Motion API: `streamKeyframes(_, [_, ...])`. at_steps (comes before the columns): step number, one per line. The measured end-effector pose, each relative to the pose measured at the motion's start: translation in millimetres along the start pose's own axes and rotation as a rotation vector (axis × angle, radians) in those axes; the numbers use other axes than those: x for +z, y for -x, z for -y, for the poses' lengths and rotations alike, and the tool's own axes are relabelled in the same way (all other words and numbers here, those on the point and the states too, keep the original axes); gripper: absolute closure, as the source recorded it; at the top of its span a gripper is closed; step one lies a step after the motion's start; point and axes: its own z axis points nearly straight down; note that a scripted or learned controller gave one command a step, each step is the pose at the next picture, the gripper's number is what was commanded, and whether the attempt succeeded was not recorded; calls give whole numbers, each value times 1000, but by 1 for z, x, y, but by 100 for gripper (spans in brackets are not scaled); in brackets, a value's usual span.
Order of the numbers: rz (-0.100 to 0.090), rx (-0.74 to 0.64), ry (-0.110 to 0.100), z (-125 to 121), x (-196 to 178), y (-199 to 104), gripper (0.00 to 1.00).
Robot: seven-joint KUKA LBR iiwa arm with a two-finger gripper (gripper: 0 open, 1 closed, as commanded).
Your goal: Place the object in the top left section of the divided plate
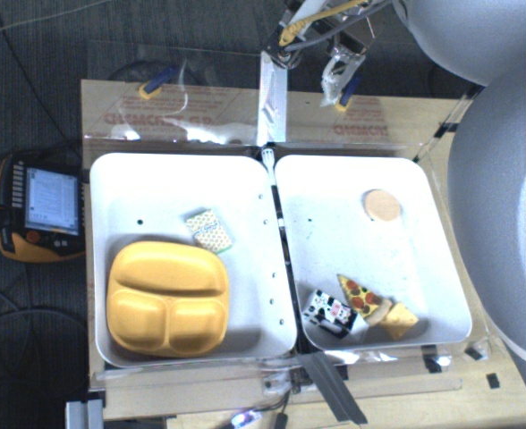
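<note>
Your plate (167, 298) sits in the left bin (120, 186) with a small patterned block (209, 231) just beside its top edge — the gripper (326, 38) hangs beyond the bins, grip state unclear

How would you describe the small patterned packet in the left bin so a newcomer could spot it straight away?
Start at the left white bin, where the big yellow divided plate fills the near corner. Just beyond the plate's far edge, towards the centre divider, lies the small packet, flat on the bin floor. It is the bin's only small loose item, pale with a green and white pattern.
</note>
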Motion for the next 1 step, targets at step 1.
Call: streamKeyframes(1, [8,-10,1,0,-5,-2,100])
